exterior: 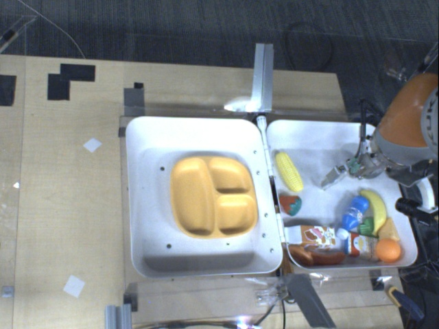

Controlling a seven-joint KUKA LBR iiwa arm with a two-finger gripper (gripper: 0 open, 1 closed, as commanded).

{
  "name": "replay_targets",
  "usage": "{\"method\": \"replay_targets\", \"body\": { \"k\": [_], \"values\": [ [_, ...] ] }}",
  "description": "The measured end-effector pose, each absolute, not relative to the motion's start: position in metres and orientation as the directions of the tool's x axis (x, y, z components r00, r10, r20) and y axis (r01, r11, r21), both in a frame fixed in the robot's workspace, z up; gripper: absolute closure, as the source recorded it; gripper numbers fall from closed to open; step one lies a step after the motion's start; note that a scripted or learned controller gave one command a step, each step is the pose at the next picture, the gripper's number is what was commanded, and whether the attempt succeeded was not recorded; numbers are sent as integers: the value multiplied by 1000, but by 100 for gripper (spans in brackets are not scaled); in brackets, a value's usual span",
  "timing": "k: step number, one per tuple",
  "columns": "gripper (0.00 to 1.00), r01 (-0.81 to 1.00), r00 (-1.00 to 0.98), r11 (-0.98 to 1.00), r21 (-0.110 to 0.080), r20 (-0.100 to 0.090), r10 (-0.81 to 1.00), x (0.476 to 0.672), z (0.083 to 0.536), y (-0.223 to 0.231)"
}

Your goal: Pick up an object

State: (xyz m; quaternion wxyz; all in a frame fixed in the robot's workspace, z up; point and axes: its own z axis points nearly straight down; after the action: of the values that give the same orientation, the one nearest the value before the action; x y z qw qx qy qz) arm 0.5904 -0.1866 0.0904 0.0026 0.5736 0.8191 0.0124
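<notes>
Bench point(68, 184): wooden, two white bins.
Gripper point(341, 173): over right bin point(309, 139), jaws spread, holding nothing.
Corn cob point(289, 171): just left of jaws.
Banana point(375, 208): below-right of jaws, apart.

White bins point(147, 184), yellow tray point(211, 196), yellow corn point(289, 171), orange fruit point(388, 251), blue bottle point(352, 214)

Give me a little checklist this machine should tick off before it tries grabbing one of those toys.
1. Toys lie in the right white bin: ok.
2. Tool is above that bin: ok.
3. Tool carries nothing: cannot tell.
4. Yellow plastic corn cob lies apart from its neighbours, easy target: ok.
5. Yellow toy banana, blue bottle and orange ball are crowded together: not ok.
6. Yellow divided tray sits in the other bin, out of the way: ok.
</notes>
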Motion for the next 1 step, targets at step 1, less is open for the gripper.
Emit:
{"method": "replay_targets", "body": {
  "k": [1],
  "values": [
    [0, 971, -238, 238, 12, -3, 971, 545, 89, -203]
  ]
}}
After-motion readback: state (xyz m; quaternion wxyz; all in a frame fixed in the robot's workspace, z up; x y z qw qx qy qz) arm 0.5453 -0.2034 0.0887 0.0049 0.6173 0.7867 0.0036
